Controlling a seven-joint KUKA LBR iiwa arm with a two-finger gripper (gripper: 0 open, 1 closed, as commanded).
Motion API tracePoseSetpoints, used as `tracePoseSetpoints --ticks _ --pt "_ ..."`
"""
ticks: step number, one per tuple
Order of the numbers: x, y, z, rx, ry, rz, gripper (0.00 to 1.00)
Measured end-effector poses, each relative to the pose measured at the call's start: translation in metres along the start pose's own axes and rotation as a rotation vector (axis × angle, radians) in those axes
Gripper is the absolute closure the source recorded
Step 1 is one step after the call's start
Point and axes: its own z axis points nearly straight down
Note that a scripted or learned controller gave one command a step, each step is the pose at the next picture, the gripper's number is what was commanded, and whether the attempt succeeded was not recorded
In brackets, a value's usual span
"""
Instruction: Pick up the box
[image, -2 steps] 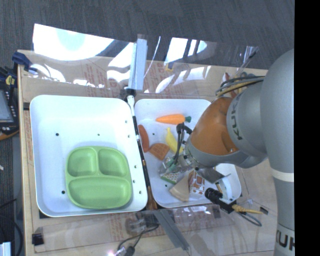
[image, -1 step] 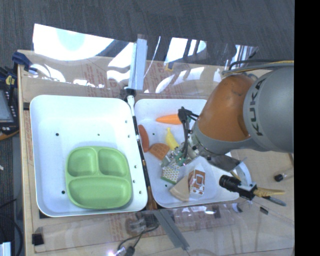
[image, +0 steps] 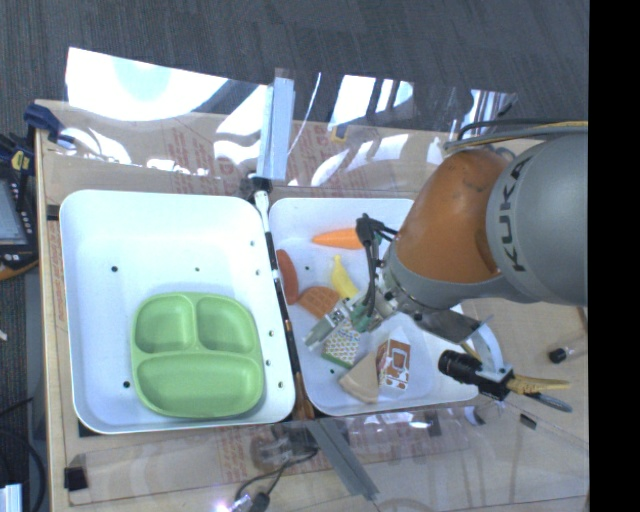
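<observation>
The box (image: 393, 364) lies flat on the floor of the right bin (image: 300, 215), near its front edge beside a tan wedge (image: 362, 382), so the lift is not done yet. The gripper (image: 352, 318) sits low just behind the box over a small patterned packet (image: 341, 346), whether clenched or released I cannot tell. The arm (image: 480, 235) reaches in over the bin's right rim, wrist bent steeply down.

The grey arm (image: 540, 225) bore the letters "KU" of a brand name; no other text was readable.
</observation>
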Motion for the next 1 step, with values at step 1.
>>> tracePoseSetpoints --ticks 1 --pt "-0.0502 0.0158 0.1096 0.003 0.001 0.184 0.0"
